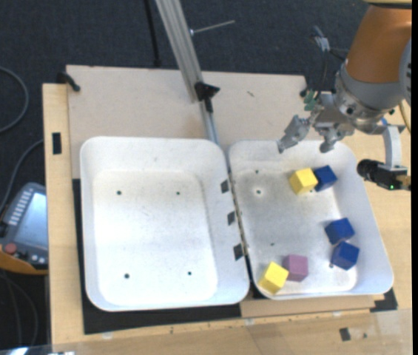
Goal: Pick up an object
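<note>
The gripper point(311, 140) hangs over the right bin's point(377, 220) far edge, fingers point(293, 135) spread apart, nothing between them. Just below sits a small yellow cube point(302, 180) touching a blue cube point(325, 177).

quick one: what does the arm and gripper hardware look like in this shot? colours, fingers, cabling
The arm has a wide orange band above a rounded grey wrist section. Below it sits a metallic grey gripper with two slim grey fingers. Thin wires and a small green-tipped fitting stick out on the wrist's left side in the camera view. No markings are readable.
</note>
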Controlling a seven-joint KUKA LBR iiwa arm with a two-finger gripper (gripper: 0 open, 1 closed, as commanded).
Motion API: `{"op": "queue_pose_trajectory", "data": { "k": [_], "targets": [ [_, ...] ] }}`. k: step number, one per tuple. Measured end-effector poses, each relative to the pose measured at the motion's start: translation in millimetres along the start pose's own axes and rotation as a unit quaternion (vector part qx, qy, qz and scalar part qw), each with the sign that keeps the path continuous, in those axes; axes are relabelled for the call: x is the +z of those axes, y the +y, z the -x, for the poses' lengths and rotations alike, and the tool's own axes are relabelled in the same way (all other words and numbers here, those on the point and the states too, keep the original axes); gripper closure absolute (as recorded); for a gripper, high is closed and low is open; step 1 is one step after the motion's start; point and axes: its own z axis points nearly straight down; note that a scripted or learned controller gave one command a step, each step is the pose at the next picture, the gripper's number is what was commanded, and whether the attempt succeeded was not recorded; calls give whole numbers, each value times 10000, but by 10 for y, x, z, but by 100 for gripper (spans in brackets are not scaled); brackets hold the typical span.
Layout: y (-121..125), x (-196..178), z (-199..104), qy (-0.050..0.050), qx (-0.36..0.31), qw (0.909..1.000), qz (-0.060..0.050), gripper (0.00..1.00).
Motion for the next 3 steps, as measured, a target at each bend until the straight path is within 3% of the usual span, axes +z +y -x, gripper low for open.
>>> {"op": "queue_pose_trajectory", "data": {
  "k": [1, 2, 3],
  "targets": [
    [-122, 671, 764, -16, 44, 10000, -38, 0],
    [245, 1565, 995, -6, 16, 10000, -31, 0],
    [499, 1712, 808, -35, 0, 9999, 106, 0]
  ]
}}
